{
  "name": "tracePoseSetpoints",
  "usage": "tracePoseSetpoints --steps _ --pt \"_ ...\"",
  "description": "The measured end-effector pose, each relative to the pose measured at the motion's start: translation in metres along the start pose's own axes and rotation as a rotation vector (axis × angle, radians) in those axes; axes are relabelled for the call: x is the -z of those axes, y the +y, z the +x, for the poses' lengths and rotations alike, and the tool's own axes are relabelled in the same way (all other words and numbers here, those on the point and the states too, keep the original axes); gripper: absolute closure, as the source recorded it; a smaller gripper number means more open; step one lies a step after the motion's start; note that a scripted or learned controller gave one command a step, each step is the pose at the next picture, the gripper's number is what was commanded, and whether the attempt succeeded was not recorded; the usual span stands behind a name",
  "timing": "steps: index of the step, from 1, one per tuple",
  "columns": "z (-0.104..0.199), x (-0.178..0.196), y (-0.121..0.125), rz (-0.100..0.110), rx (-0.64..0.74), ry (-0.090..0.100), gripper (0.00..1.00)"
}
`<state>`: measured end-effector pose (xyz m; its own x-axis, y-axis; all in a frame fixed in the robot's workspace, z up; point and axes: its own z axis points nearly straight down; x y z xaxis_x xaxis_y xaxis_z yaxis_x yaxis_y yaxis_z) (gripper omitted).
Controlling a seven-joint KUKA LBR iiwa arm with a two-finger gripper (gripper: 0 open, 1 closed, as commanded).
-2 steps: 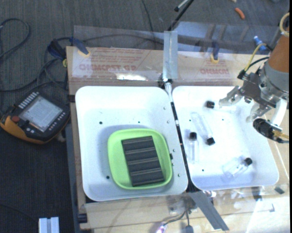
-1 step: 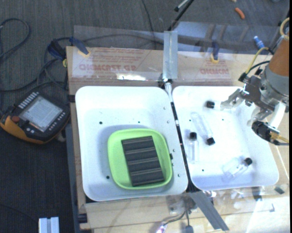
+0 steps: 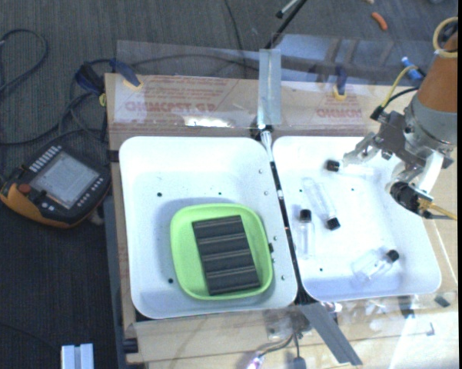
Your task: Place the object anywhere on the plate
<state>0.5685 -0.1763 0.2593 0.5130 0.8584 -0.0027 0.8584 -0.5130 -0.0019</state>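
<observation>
Camera view: gripper [image 3: 367, 149] over right bin [image 3: 415, 275] upper right; finger opening indiscernible, nothing seen held. Dark ribbed rectangular block [image 3: 227, 254] lying on green rounded-square plate [image 3: 181, 237], left bin [image 3: 138, 206]. Clear black-capped vials [image 3: 320, 204] scattered, right bin.

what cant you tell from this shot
- Gripper: fingers too small and blurred in the camera view to judge.
- Clear vials in the right bin: transparent on white, outlines faint, count uncertain.
- Green plate: its middle is covered by a dark ridged block.
</observation>
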Motion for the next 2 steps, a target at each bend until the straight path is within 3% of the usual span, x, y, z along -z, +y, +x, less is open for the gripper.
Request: tracePoseSetpoints --steps 1,2 --pt "0.027 0.015 -0.006 -0.002 0.100 -0.002 0.00" --pt "0.030 0.009 -0.024 -0.001 0.112 -0.002 0.00"
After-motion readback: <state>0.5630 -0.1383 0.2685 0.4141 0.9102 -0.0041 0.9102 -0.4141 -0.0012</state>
